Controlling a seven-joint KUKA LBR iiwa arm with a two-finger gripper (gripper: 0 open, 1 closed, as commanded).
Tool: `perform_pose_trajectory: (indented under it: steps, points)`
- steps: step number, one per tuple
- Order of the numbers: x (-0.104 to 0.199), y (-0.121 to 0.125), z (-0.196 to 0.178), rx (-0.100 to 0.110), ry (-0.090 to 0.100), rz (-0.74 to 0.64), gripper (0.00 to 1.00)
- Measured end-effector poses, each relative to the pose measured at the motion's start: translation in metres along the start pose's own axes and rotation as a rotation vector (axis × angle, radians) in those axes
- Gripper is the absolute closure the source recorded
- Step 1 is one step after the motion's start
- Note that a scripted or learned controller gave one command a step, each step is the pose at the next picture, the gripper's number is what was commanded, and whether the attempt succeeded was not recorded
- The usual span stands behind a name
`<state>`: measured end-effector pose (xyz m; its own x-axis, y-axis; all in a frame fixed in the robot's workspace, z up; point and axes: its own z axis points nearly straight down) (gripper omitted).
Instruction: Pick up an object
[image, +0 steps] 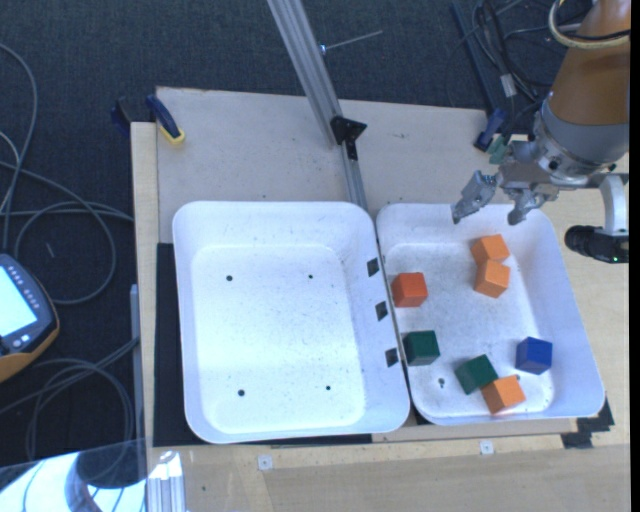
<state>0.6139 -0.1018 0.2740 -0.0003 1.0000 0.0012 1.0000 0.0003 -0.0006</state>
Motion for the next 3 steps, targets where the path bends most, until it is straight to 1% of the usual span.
perform_pose_trajectory:
  steps: [1,2,3]
  points:
    - [-0.04,-0.017,0.11,0.01,0.0,0.004,0.0]
    - [-0.114,-0.081,0.179,0.011,0.0,0.009,0.0]
    - [-0.109,-0.075,0.163,-0.004,-0.002,0.001,1.0]
